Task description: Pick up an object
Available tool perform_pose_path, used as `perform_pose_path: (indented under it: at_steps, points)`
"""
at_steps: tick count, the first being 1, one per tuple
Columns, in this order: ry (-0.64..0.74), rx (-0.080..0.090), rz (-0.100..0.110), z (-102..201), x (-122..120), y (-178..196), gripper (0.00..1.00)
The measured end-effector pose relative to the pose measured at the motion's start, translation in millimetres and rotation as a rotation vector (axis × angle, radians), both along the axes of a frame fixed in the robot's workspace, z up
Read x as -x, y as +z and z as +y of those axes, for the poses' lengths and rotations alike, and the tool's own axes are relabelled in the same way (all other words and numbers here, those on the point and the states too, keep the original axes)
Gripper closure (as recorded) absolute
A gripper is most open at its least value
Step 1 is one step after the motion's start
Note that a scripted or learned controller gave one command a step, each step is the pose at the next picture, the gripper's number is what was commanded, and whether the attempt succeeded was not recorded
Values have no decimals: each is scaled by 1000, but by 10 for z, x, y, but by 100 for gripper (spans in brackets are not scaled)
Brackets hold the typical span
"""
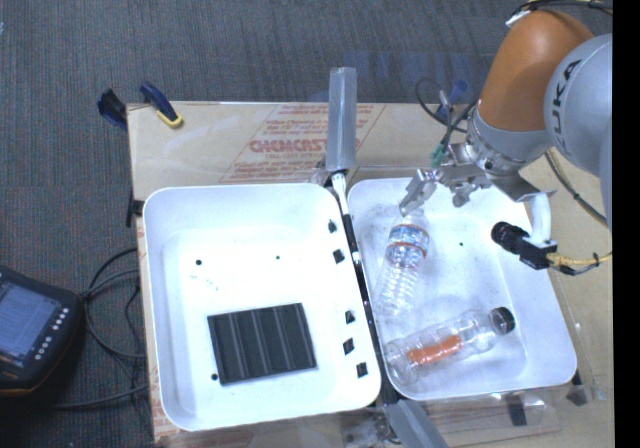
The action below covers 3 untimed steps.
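My gripper point(440, 193) hangs over the back edge of the right bin point(545, 306), open, with nothing between its fingers. Just below and left of it a clear water bottle point(403, 263) with a blue-white label lies in that bin, cap end toward the gripper. Nearer the front a second clear bottle point(452, 340) with a black cap and something orange inside lies on its side. In the left bin point(175, 236) a dark ribbed rectangular panel point(262, 341) lies flat toward the front.
A grey upright post point(342, 128) stands at the back of the divider between the bins. Black clips point(349, 317) line the divider. A cardboard sheet point(230, 141) with a blue-yellow clamp point(160, 104) lies behind. A handheld pendant point(28, 328) rests at far left.
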<state>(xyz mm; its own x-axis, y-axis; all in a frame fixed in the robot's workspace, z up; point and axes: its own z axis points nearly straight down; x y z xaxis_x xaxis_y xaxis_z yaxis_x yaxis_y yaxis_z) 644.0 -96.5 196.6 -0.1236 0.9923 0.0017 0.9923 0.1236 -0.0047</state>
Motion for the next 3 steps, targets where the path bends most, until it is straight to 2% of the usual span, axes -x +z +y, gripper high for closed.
perform_pose_path:
  at_steps: [1,2,3]
  points:
    - [148,-1,-1,-133,203,-975,0]
    - [219,-2,1,-47,816,-1113,0]
    - [145,0,-3,-218,138,-1100,0]
